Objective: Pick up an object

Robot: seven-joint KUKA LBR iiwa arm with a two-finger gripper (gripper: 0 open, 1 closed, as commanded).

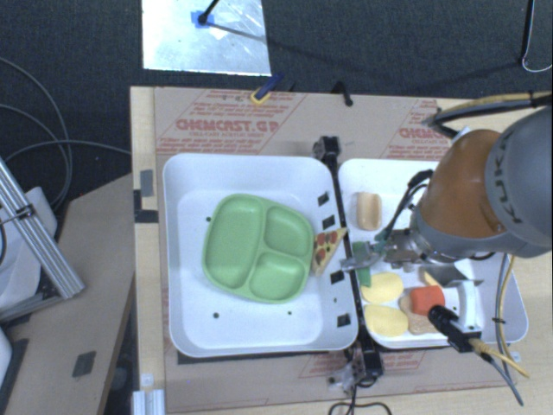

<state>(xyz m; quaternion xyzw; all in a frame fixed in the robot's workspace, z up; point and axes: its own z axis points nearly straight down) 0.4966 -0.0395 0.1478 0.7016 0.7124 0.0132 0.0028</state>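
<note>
At the divider between your two bins, the pincer (352, 263) hangs, grip unreadable, crowding two yellow discs (385, 303); one tray (257, 248) sits left.

The brown cardboard sheet (226, 118) lying flat on the surface under the two white bins carries red printed lettering that reads "CHEMCAST GP" near its far edge. A second red print of the same kind stands further right on the sheet, partly covered and too cut off to read.
</note>
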